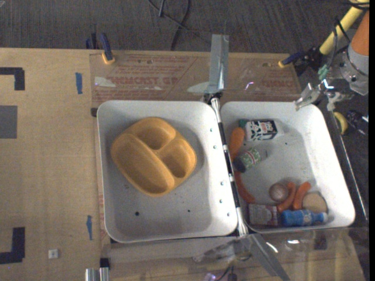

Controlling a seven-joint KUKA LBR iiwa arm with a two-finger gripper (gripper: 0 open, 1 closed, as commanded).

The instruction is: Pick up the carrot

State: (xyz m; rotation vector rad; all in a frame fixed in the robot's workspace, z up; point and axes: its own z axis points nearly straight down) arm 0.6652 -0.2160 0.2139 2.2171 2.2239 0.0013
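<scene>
The carrot (236, 141), a thick orange tapered piece, lies along the left wall of the right bin (334, 157), just left of a small milk carton (258, 129). My gripper (316, 92) hangs over the bin's far right corner, well away from the carrot and above the rim. Nothing shows in it.
Near the carrot lie a small bottle (251, 158) and a thin orange stick (244, 189). At the bin's front sit a brown round item (278, 191), two short orange pieces (295, 195), a tan lump (315, 202), a blue bottle (302, 218) and a pink packet (262, 215). The left bin (117, 215) holds a yellow divided plate (153, 155).
</scene>
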